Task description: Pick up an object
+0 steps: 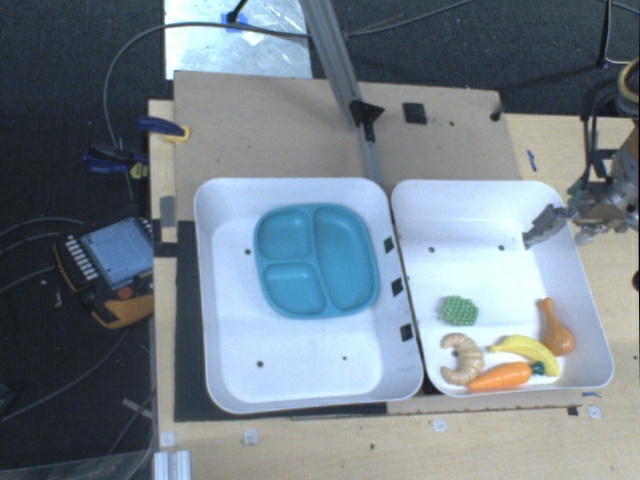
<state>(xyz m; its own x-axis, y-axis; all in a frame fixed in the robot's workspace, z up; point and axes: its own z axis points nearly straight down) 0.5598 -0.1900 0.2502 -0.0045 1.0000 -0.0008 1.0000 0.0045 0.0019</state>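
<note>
Left bin holds a blue divided plate, nothing else in it for me to grab. Right bin: targets bunched in the near corner, w/ green ball, croissant, carrot, banana, orange-brown gourd. My gripper hangs over the far right rim, holding nothing; spread or pressed together, can't tell. Risk: the items touch, so I may nudge neighbours or pinch two at once; the bin wall crowds the carrot. Ball sits clear, w/ open floor round it.

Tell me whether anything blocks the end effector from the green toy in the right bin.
Nothing visible does. The end effector sits over the right bin's far side, and bare white floor lies between it and the green toy.
</note>
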